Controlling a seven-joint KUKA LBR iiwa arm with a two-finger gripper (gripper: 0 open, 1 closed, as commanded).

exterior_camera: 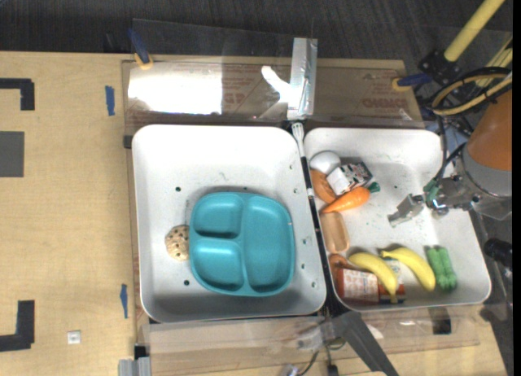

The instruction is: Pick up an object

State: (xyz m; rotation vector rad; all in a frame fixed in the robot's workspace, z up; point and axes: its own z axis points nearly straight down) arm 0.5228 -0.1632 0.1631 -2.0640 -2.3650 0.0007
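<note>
My gripper [405,211] hangs over the middle of the right bin [415,145], above bare white floor, with nothing seen in it. The grey arm with its orange band [495,140] comes in from the right. To the gripper's left lie an orange carrot [348,199], a white rounded object [325,160] and a small grey-and-white item [355,174]. Below the gripper lie two yellow bananas [411,264], a green object [442,268] and a red-labelled bottle [358,283]. A tan bun-like piece [334,232] lies along the bin's left wall.
The left bin [163,155] holds a teal divided plate [242,242] and a speckled cookie [177,242] beside it. A clear sheet with a metal bracket [302,78] stands behind the bins. Cables and a yellow pole [480,16] are at the upper right.
</note>
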